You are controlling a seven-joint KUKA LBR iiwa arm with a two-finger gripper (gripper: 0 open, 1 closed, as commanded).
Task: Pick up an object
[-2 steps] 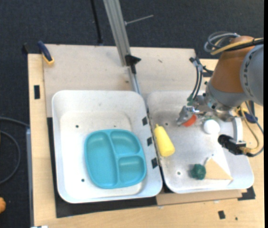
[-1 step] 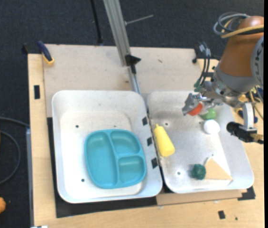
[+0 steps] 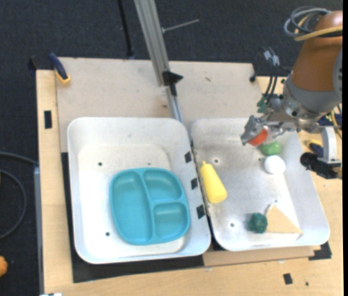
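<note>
The red object [image 3: 257, 137] lies in the right bin [image 3: 297, 224], upper centre-right of the frame, beside a green piece [image 3: 271, 147]. It appears small, light and smooth; grip across its narrow width. Jaws: state cannot be told.

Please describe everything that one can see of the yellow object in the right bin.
The yellow object is a smooth, rounded piece, plastic by its look, narrower at its upper end and wider at the lower one, somewhat like a small bottle or squash. It lies on its side on the floor of the right bin, close against that bin's left wall, its long axis running slightly aslant from upper left to lower right. Nothing else in the bin touches it; the gripper is apart from it.
</note>
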